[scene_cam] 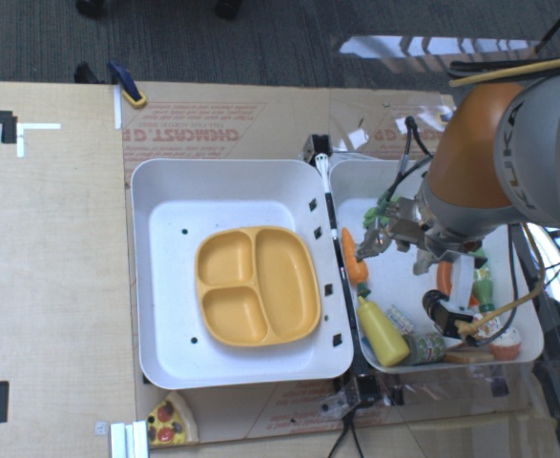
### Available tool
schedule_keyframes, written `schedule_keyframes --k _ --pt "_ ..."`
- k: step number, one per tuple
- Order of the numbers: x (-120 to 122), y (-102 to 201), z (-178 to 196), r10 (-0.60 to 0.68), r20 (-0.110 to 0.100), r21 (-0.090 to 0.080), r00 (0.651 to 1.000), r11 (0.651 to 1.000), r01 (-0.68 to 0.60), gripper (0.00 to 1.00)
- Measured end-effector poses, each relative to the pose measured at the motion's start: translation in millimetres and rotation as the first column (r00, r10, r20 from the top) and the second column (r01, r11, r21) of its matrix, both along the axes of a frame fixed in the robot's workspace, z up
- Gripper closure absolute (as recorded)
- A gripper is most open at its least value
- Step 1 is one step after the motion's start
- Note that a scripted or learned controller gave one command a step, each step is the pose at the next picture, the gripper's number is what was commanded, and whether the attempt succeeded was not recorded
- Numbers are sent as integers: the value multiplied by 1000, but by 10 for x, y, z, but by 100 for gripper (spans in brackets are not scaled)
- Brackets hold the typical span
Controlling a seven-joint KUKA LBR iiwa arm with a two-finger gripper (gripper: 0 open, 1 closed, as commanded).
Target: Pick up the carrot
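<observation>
Against the left wall of the right-hand shallow white bin (pixel 518 351), the small orange plastic carrot (pixel 355 260) is lying lengthwise, its green top pointing away from the yellow squeeze bottle (pixel 382 333) just below it. It is looking light, stiff and smooth, so it is likely to slip; a grasp across its thicker middle is seeming safest, though the wall beside it is leaving little room for a finger. The grey two-finger gripper (pixel 386 239) is hanging just right of the carrot, and whether it is spread or closed cannot be told; nothing is showing as held. The mustard-yellow three-compartment plate (pixel 258 285) is sitting in the left white bin (pixel 155 256).
</observation>
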State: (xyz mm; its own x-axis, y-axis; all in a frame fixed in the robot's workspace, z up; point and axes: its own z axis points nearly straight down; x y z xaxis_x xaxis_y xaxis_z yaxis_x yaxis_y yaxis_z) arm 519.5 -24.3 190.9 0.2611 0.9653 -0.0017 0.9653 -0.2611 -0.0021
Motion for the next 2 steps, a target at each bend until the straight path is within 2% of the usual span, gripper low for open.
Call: schedule_keyframes --k 1,2 --pt "-21 -686 -34 -58 1 -1 998 998 58 0" --pt "-237 -115 -2 -278 -1 0 961 961 278 0"
